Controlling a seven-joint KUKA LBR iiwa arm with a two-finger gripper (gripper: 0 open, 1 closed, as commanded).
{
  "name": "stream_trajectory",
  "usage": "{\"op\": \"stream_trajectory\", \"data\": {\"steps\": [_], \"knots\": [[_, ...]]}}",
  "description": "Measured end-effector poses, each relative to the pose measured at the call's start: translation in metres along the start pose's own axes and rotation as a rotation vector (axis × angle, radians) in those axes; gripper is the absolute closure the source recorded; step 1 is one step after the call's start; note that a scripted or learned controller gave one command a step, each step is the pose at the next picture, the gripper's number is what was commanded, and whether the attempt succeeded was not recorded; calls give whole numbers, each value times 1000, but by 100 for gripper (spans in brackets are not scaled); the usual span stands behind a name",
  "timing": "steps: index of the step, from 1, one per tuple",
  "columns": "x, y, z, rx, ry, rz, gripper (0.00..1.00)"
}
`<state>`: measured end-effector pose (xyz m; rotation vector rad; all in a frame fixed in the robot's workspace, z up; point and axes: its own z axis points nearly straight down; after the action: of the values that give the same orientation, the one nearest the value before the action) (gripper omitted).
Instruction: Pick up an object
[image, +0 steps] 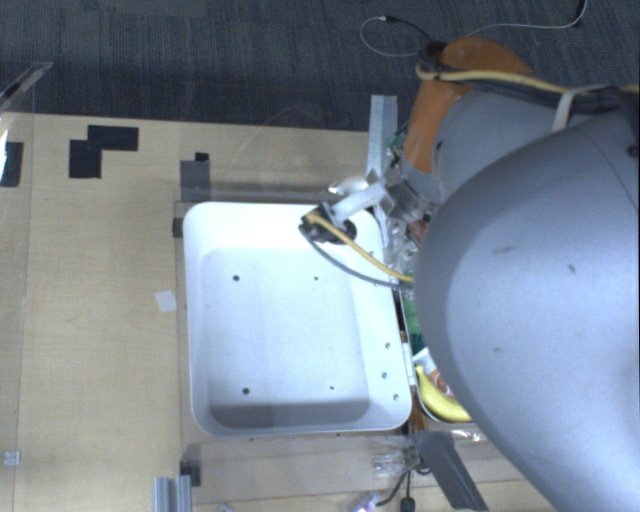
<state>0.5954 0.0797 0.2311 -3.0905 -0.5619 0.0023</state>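
The large grey arm (530, 270) with its orange band (440, 100) fills the right side and covers most of the right bin. A yellow object (438, 398) peeks out from under the arm at the right bin's near left corner, with a bit of green (420, 350) just above it. The wrist, with a yellow cable (365, 262) and a white fitting (350, 200), hangs over the far right corner of the left bin (280, 330). The gripper itself is hidden under the arm's body.
The left white bin sits mid-frame on the wooden bench (90, 330). A metal post (382, 130) stands behind the bins. Black markers (100, 148) lie at the bench's far left. A clamp and cables (400, 470) sit at the near edge.
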Motion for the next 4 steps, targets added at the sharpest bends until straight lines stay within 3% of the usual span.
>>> {"op": "stream_trajectory", "data": {"steps": [1,2,3,4], "knots": [[2,106,22,-2,2,-94,100],[38,90,19,0,5,133,100],[52,51,-80,-1,6,118,100],[64,-9,-106,0,6,107,100]]}}
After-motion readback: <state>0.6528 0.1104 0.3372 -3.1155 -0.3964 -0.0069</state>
